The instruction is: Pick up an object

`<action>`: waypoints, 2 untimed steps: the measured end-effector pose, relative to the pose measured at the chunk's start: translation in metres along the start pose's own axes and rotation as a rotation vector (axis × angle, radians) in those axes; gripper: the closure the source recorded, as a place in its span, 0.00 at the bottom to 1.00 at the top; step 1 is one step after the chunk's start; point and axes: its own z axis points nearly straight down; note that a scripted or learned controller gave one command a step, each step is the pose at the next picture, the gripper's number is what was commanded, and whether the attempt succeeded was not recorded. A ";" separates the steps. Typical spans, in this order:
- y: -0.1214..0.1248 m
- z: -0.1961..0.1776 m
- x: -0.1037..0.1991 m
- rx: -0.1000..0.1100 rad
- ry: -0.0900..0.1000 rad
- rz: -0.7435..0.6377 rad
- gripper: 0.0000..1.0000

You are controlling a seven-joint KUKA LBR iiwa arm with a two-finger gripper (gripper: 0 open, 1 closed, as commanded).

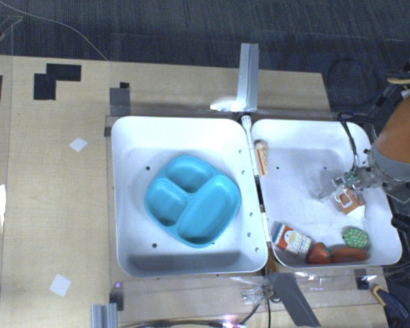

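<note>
tool [346, 185] is hovering in the right bin [297, 154], its grip state impossible to tell, just above a small orange-and-white packet [350, 201] lying there.

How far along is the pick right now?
Done: the arm is over the right bin, gripper low near an orange-and-white item. In hand: nothing visibly held. Left: grasp and lift; carton, red items and green item lie untouched.
</note>
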 end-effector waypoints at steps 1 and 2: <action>0.003 -0.010 0.000 -0.004 -0.001 -0.001 1.00; 0.000 -0.111 0.077 0.008 0.006 0.012 1.00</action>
